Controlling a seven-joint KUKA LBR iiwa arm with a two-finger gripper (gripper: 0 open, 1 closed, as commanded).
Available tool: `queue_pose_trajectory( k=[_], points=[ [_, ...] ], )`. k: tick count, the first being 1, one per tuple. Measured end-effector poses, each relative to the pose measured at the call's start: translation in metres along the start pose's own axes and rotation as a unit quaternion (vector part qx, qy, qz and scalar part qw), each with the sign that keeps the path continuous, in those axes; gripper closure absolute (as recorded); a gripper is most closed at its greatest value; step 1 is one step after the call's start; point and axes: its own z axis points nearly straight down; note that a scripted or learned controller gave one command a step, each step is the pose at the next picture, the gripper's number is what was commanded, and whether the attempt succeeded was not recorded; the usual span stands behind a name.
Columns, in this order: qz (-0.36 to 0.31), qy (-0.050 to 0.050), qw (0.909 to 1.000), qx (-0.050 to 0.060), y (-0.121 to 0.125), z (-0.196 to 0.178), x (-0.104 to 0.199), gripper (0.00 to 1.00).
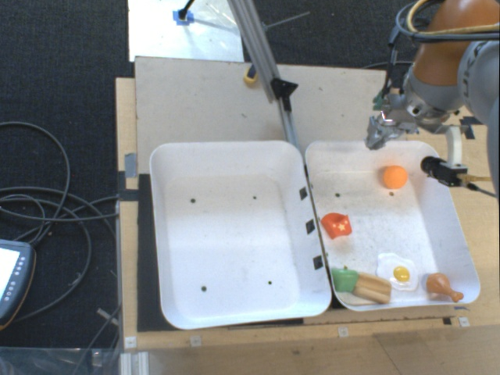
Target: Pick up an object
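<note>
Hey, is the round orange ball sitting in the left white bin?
No, the round orange ball lies in the right white bin, near its far end, below the end effector.

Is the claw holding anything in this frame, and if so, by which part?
Nothing is held. The claw hangs over the right bin's far rim, apart from the orange ball, with nothing between its tips.

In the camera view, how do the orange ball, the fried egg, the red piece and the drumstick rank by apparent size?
Largest to smallest, as they look:
1. fried egg
2. drumstick
3. red piece and orange ball, too alike to rank.
The top two are close, and sit nearer the camera.
</note>
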Motion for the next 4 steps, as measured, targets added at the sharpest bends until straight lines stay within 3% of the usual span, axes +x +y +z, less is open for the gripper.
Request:
queue_pose_trajectory(
  k=[1,2,4],
  points=[
    [0.001,0.0,1.0,0.0,-0.002,-0.064,-0.005,1.0],
    [0.0,0.0,1.0,0.002,-0.001,-0.091,-0.005,1.0],
    [-0.004,0.001,1.0,0.004,-0.002,-0.086,0.088,1.0]
  ],
)
